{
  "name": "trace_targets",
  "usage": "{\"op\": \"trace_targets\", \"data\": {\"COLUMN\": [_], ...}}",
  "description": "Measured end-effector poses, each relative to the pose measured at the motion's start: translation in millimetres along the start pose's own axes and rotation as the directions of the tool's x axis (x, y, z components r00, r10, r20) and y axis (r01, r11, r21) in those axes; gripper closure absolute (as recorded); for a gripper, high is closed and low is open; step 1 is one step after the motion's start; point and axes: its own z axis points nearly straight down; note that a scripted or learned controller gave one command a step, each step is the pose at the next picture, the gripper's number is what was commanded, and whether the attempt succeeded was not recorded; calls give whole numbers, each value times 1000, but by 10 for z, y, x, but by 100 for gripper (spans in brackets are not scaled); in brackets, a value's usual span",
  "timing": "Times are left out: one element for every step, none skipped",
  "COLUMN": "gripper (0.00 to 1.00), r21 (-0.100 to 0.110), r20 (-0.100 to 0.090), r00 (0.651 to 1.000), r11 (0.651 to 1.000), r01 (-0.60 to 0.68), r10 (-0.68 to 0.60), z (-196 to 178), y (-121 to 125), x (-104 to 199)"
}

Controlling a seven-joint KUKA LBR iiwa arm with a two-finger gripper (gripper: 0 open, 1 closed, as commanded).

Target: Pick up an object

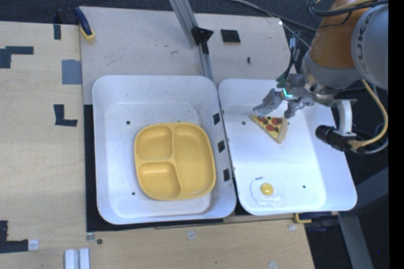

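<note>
Since the gripper point(281, 105) is right over the pizza slice point(272, 127) in the right bin point(315, 160), I'd drop straight down and straddle the slice's narrow width before closing. Fingers look spread, nothing btwn them yet. Fried egg point(266, 189) sits well apart near the front; yellow tray point(175, 160) is in the left bin point(113, 135). Fingertip gap vs slice: hard to judge, wrist blocks part.

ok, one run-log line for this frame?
end effector: open, over pizza slice | right bin: pizza slice, fried egg | left bin: yellow divided plate | nothing held
</note>
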Motion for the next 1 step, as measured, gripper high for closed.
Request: {"op": "trace_targets", "data": {"gripper": [0], "r21": [-3], "r20": [0], "r00": [1000], "r11": [1000], "r01": [0], "r10": [0], "z": [-14], "y": [9], "x": [0]}}
